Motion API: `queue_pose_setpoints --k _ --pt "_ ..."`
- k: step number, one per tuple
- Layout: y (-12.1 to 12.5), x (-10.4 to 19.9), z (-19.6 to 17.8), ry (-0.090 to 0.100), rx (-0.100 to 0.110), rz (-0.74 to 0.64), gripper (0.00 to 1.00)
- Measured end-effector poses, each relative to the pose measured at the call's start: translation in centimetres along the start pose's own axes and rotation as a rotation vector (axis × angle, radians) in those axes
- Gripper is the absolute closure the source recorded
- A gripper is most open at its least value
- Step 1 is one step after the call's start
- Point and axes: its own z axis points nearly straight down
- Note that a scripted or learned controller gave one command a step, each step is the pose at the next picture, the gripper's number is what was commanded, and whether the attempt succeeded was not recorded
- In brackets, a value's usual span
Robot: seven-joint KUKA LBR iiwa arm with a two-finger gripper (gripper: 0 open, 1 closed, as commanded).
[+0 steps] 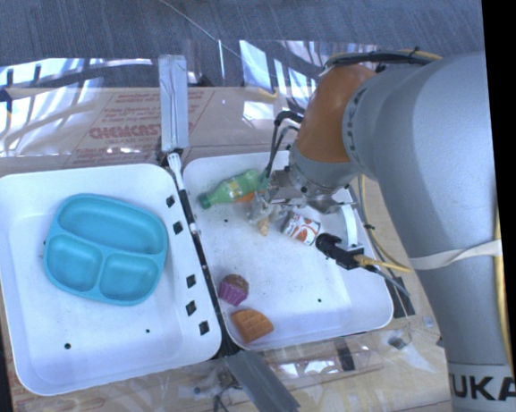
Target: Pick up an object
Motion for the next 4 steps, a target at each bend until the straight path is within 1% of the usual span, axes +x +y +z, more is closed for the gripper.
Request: queue_pose_setpoints --k 1,4 --pt "3.7 -0.3 1.0 0.000 0.006 0.008 1.00" --pt "3.7 -0.2 -1.9 -0.001 0.010 -0.005 1.00"
